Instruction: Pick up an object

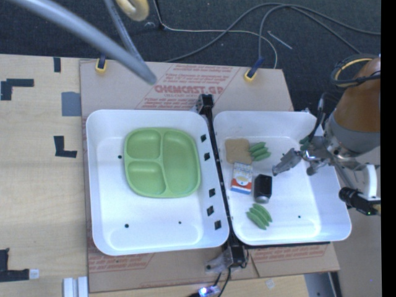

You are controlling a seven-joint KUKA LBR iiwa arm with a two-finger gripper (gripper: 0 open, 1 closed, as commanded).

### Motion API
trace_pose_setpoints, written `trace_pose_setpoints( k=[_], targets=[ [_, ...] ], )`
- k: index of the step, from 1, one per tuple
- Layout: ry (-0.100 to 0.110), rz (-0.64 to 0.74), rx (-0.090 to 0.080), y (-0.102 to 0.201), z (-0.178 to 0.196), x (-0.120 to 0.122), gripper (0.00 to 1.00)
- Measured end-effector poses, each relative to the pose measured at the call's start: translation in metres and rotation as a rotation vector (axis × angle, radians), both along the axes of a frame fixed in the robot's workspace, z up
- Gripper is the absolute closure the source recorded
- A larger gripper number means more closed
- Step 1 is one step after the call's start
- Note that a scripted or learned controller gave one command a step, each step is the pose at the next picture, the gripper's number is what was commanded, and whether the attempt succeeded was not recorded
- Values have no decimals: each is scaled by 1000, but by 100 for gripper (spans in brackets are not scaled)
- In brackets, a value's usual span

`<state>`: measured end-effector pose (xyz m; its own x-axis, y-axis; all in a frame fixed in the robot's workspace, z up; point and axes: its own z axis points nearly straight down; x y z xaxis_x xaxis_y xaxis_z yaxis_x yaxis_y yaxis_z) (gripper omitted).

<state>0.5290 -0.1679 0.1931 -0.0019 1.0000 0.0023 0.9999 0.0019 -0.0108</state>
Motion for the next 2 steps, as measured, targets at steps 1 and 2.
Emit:
trace_pose_setpoints(
  k=[1, 2],
  targets=[
    [2, -1, 1, 2, -61, -11, 0],
    [-15, 1, -1, 1, -89, -7, 0]
  ],
)
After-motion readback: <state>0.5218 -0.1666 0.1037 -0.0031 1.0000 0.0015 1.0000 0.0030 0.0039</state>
